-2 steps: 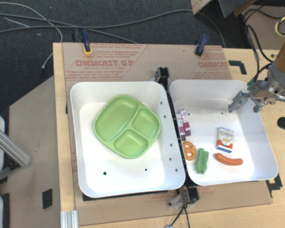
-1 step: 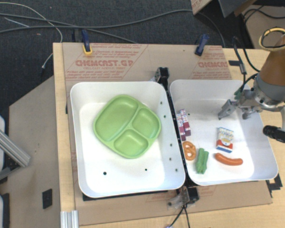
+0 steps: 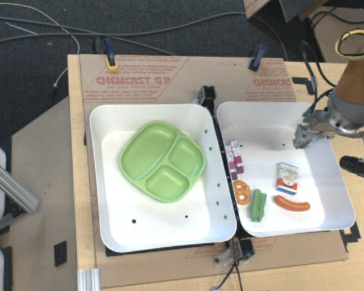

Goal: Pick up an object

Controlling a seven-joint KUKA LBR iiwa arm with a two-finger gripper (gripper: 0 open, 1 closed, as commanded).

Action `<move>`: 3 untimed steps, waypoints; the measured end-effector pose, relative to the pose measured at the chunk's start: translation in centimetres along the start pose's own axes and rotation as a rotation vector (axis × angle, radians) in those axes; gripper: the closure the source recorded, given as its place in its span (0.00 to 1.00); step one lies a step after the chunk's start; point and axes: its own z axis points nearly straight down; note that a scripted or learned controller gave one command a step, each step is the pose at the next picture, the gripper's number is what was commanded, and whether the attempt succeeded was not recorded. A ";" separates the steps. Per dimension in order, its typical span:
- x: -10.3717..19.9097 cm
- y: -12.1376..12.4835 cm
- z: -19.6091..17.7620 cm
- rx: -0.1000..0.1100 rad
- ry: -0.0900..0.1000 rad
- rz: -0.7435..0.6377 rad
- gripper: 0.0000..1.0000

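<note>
The right bin (image 3: 327, 217) holds several small items: a purple and white packet (image 3: 233, 156) against its left wall, a pretzel (image 3: 242, 191), a green pickle-like piece (image 3: 258, 205), a small carton (image 3: 287, 179) and a red sausage (image 3: 292, 204). My gripper (image 3: 304, 135) hangs over the upper right part of this bin, above and to the right of the carton. Nothing shows between its fingers.
The left bin (image 3: 109, 223) holds a green divided plate (image 3: 162, 160) near its middle. Clamps (image 3: 111, 60) sit on the cardboard at the back. The arm's orange band (image 3: 355, 83) rises at the right edge.
</note>
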 end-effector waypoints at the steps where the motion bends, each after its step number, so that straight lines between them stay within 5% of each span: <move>1: -0.9 -0.1 -5.0 -0.003 -0.003 0.002 1.00; 2: -0.9 0.0 -10.1 -0.003 -0.003 0.000 1.00; 3: 4.8 0.1 -9.2 0.004 0.002 -0.004 1.00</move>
